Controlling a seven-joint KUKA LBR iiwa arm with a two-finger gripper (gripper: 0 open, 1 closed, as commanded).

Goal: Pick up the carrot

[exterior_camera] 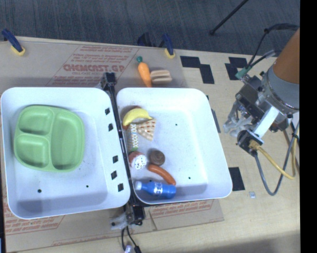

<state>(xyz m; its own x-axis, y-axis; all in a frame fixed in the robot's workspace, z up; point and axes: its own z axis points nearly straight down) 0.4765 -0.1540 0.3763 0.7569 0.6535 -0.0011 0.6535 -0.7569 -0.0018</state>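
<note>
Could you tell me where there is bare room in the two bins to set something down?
Right bin: open floor right of the banana and sausage; crowded along its left wall. Left bin: free below the green tray.

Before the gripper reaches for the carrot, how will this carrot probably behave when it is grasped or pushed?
The carrot looks like a smooth, tapered toy, so it is probably stiff and light, and may slip from the fingers. Its rounded body lies flat on the cardboard outside the bins, beside a sandwich toy, so a push would likely roll it.
</note>
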